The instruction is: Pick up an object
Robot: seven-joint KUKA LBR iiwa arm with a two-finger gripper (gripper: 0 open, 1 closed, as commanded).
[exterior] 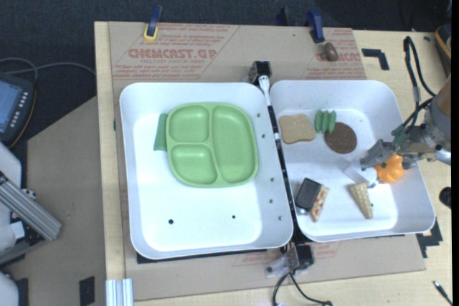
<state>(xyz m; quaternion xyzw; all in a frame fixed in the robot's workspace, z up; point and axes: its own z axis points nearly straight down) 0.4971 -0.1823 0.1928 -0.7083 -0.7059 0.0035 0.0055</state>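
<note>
My gripper (pixel 387 158) hangs over the right side of the right bin (pixel 337 91), at the end of the arm coming in from the right. A small orange object (pixel 391 173) lies directly under it and is partly covered by it. I cannot tell whether the two touch. Also in this bin are a tan bread slice (pixel 296 128), a green ribbed piece (pixel 325 120), a brown round patty (pixel 341 138), a black block (pixel 308 193) beside a pizza-like slice (pixel 320 203), and a tan wedge (pixel 362 199).
The left bin (pixel 143 211) holds a green divided plate (pixel 211 144). A ridge (pixel 276 154) separates the two bins. Clamps (pixel 151 24) and cables (pixel 412 61) sit at the board's back and right edges.
</note>
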